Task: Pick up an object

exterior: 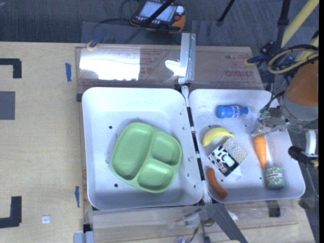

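Camera view puts your gripper [263,123] at the right bin's [243,190] right edge, just above the carrot [260,151]; you cannot tell its jaw state. You're on approach: next, descend squarely over the carrot.

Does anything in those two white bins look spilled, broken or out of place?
Nothing looks spilled or broken. The right bin is simply cluttered: a blue bottle lies on its side, and a banana, carrot, sausage and black-and-white packet lie at random angles. The green divided plate sits askew in the left bin.
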